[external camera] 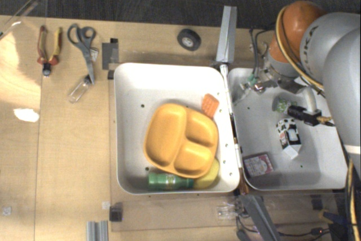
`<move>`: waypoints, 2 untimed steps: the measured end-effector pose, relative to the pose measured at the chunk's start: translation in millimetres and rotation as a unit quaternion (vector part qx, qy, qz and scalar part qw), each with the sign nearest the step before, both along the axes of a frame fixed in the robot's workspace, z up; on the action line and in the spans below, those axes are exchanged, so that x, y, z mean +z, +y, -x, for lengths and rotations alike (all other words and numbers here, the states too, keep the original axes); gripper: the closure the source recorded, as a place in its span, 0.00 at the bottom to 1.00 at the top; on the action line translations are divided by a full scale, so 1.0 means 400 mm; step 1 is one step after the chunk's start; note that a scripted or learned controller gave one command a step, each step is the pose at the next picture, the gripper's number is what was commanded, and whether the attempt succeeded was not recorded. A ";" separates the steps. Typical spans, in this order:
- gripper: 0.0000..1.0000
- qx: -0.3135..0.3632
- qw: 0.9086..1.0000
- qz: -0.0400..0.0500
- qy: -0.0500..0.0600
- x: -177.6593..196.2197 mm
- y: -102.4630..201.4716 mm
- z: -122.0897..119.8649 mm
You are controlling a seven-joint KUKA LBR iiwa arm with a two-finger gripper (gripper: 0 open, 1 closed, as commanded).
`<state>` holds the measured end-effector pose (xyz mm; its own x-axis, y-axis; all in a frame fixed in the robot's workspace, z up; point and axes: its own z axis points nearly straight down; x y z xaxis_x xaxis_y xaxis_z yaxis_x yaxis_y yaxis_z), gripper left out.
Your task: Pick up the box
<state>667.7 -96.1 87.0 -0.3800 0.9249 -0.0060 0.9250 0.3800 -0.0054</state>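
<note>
Right bin (333,178): box (290,139) below hand (256,83)

small white carton box with black-and-red print (289,137) | state: lying free | pose: tilted, long axis diagonal | location: right white bin (333,178), centre-right of floor

Tray (180,141) in left bin (132,121) (box (258,165) in right bin (316,175))

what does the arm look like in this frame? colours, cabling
The arm has bulky, rounded, light grey casings and a glossy orange band at one joint. Thin dark cables loop beside the wrist over the right bin. No markings are legible.
</note>
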 end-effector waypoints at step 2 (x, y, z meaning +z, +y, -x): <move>0.00 -0.071 0.997 -0.003 -0.004 0.000 -0.020 -0.005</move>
<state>669.7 -104.1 87.0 -0.2454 0.9694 -0.0021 0.9694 0.2454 0.0043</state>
